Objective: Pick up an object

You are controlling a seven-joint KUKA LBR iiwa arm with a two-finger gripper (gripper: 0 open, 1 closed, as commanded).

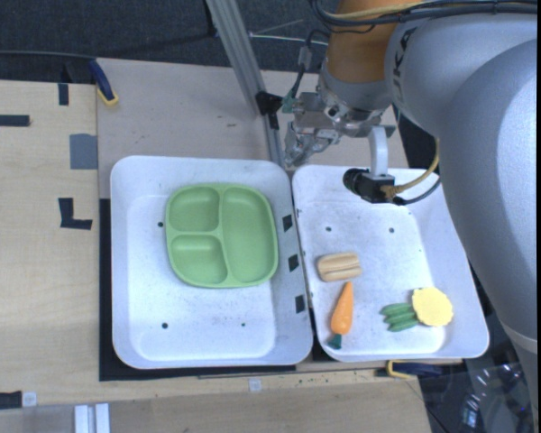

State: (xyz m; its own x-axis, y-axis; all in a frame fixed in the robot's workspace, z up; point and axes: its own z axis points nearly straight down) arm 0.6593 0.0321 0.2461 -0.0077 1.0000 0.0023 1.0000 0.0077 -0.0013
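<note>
In the right bin [451, 269], a tan bread roll [338, 265] lies near the left wall, an orange carrot [343, 308] just below it, and green peas [398, 316] touching a yellow piece [432, 307] toward the near right corner.

The green three-compartment plastic plate [222, 234] lies in the left shallow white bin [135, 332]. In the right shallow white bin [388, 219], the tan bread roll [337, 265] lies behind the orange toy carrot [343, 308]; the green pea pod [398, 316] touches the yellow toy flower [432, 307] to its right.
</note>
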